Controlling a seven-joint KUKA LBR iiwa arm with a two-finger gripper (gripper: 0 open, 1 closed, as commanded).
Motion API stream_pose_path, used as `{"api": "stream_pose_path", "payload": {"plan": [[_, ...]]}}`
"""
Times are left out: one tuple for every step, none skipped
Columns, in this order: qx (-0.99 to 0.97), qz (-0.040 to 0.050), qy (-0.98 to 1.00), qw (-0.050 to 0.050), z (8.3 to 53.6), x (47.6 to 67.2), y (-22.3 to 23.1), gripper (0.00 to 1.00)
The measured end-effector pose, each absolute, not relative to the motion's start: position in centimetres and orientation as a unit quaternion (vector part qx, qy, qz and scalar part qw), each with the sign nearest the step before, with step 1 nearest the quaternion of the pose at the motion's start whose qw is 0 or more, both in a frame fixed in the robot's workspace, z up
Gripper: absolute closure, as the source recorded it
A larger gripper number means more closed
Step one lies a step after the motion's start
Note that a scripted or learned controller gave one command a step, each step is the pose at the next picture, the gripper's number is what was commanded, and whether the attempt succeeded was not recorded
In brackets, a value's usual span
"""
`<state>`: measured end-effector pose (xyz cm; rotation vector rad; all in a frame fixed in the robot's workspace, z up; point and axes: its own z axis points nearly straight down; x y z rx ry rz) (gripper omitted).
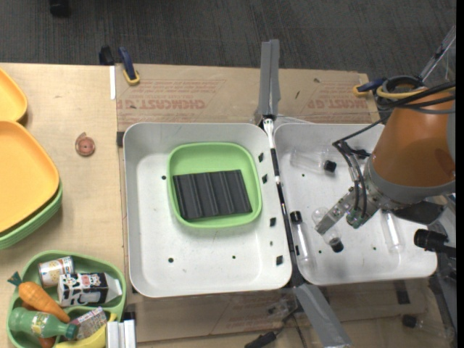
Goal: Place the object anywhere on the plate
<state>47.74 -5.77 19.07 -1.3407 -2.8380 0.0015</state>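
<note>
Camera view: gripper (335,220) sits low in the right bin (406,267); finger state cannot be told. The object is not identifiable; clear items lie near the tool. Green plate (214,154), bearing a dark ribbed mat (212,194), waits in the left bin (145,267). Judgement: confirm a grasp before lifting.
</note>
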Motion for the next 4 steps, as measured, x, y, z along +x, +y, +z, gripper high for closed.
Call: {"api": "stream_pose_path", "payload": {"plan": [[-0.329,0.0001,-0.944,-0.001,25.2,49.1,-3.2,1.0],[-0.253,0.0003,-0.967,0.001,21.0,49.9,-2.9,1.0],[-0.253,0.0002,-0.967,0.001,21.0,49.9,-2.9,0.0],[-0.32,0.0005,-0.947,0.0,19.1,53.3,4.6,0.0]]}}
